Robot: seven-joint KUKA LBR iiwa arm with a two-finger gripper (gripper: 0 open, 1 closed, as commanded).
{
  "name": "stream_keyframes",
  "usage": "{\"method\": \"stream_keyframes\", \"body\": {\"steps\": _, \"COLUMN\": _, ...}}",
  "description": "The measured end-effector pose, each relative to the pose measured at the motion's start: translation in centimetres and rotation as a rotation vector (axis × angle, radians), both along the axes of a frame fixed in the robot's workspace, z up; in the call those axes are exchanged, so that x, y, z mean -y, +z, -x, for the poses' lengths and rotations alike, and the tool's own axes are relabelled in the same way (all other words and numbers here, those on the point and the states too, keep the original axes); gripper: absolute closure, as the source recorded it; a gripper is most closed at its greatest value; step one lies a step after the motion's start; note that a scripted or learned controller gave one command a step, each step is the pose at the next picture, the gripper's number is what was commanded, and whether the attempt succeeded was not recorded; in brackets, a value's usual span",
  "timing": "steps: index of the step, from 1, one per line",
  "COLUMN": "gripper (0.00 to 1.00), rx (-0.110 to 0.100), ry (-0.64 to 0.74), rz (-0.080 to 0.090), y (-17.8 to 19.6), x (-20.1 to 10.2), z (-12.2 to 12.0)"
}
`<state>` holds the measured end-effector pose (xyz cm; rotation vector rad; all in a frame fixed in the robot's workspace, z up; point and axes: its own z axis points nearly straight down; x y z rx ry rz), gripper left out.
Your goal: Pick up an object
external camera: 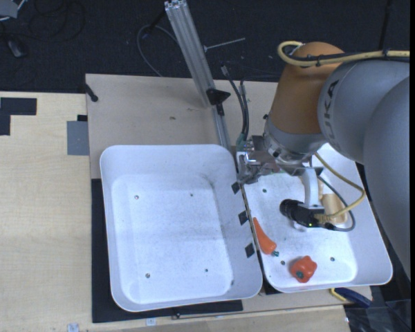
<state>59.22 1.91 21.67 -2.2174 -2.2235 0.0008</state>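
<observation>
Nothing lifted yet. Gripper [251, 164] over right bin [360, 254], clamp state can't tell. Carrot [264, 237] at its 6 o'clock, pepper [303, 268] at 5.

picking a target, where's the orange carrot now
Camera view: the carrot lies in the right bin, along its left wall, up-left of the round red toy.

In the right bin [360, 251], the carrot [264, 237] lies left of and behind the pepper [303, 268].

Pale wood bench [34, 213]; dark floor [90, 33] behind; slanted alu rail [192, 47].
</observation>
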Motion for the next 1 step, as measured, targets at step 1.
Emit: {"method": "stream_keyframes", "body": {"steps": 1, "gripper": 1.0, "rx": 0.001, "ry": 0.0, "rz": 0.001, "y": 0.33, "x": -5.07, "z": -3.15}}
